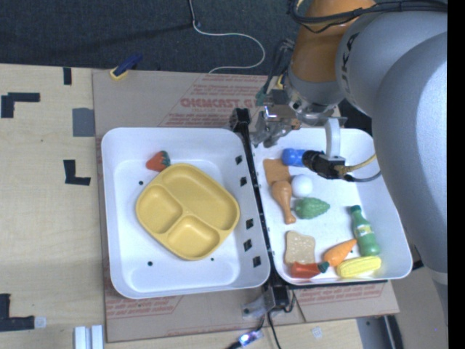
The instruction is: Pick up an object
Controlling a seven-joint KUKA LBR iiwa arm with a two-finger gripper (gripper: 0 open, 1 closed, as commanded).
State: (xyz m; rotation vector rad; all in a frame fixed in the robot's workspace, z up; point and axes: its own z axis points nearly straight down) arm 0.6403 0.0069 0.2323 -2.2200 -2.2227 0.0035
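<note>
Brown and tan, the toy chicken drumstick (282,196) lies lengthwise in the right bin (389,217) beside the divider, its pale knob end pointing toward the near edge. A white ball (301,186) and green leafy piece (312,208) sit just right of it, a blue object (292,156) above. The gripper (267,128) hangs over the bin's far left corner; whether it is closed or spread, I cannot tell. The left bin (120,267) holds a yellow divided plate (187,211) and a small red-orange vegetable (158,161)
</note>
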